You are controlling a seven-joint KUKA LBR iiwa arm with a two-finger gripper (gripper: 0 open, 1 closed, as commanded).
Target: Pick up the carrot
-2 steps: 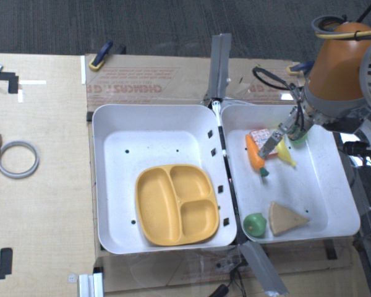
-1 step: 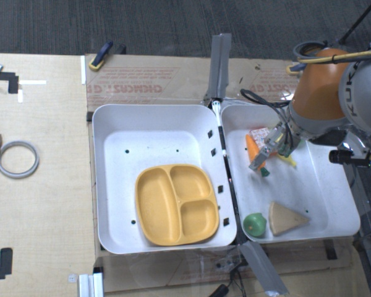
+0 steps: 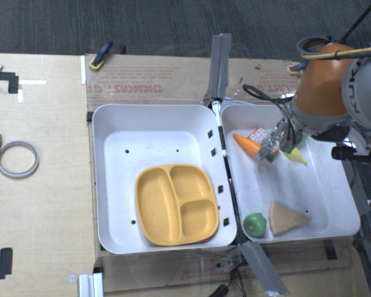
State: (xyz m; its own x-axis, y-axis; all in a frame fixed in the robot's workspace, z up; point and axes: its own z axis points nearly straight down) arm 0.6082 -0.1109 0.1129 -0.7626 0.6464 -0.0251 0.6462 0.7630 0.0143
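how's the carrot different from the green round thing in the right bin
The carrot is orange, long and tapered; the green round thing is a compact ball. The carrot lies near the bin's far left side, just beside the hand; the green one sits in the near left corner, next to a tan wedge. Both rest on the floor of the right bin.

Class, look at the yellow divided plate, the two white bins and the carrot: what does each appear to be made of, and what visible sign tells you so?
Yellow divided plate: probably moulded plastic; uniform colour, rounded compartments, soft sheen.
White bins: likely thin formed plastic; smooth matte white walls with rounded corners.
Carrot: seemingly a plastic toy; even orange, smooth surface, though too small to be sure.
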